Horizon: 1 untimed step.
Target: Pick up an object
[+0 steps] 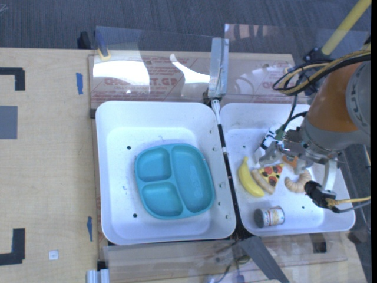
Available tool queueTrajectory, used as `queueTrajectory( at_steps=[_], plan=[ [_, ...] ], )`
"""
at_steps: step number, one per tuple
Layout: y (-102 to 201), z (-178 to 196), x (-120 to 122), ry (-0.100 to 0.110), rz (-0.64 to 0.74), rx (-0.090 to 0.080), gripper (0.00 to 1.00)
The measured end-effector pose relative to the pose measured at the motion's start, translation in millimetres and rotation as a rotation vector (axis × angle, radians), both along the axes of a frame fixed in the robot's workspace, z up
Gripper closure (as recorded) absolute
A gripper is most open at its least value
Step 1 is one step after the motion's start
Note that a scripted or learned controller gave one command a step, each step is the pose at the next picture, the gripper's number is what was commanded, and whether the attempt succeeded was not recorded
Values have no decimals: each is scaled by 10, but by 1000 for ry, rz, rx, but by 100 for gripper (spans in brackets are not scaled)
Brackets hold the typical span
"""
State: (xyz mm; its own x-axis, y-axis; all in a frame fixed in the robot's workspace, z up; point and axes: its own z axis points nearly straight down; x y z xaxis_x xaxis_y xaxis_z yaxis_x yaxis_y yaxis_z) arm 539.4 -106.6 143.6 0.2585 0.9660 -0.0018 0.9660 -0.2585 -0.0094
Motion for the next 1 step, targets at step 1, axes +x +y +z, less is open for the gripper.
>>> queueTrajectory(
  at_steps=[1],
  plan=[
    [-3, -529, -124, -22, -7, 2, 0]
  ],
)
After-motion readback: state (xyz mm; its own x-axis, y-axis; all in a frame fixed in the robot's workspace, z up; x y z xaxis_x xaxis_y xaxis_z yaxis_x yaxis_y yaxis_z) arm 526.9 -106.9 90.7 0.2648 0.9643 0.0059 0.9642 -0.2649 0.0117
